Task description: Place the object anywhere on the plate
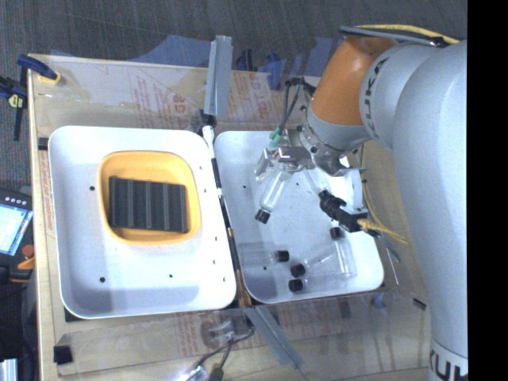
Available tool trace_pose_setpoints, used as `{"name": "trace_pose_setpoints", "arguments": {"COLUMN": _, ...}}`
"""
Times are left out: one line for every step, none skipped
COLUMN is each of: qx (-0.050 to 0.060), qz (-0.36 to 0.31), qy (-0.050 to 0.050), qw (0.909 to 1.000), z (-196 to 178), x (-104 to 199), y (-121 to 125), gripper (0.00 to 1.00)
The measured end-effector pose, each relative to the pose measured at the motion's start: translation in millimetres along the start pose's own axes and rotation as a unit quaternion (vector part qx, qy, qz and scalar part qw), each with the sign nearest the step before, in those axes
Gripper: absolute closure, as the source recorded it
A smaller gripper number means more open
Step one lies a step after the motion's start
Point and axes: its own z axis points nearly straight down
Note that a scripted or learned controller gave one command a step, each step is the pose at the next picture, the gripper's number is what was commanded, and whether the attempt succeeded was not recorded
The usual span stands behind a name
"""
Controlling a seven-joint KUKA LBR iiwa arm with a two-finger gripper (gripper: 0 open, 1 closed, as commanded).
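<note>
Clear tube point(271, 190) with a black cap, hung tilted just below the gripper point(279, 159) — long axis steep, cap end down and slightly left over the right bin point(238, 213), upper end up between the fingers. See-through body, dark cap; more black caps and another clear tube on the bin floor, lower right of the jaws. Jaws closed around the tube's upper end — well right of the yellow plate point(149, 165) with its dark ribbed insert in the left bin.

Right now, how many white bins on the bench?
2. The left bin holds the yellow plate; the right bin sits beside it, under the gripper. Nothing suggests a hidden third.
</note>
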Motion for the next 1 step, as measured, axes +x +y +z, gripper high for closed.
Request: {"name": "trace_pose_setpoints", "arguments": {"qx": 0.000, "qz": -0.074, "qy": 0.000, "qw": 0.9972, "z": -53.5, "x": 73.8, "y": 32.5, "gripper": 1.00}}
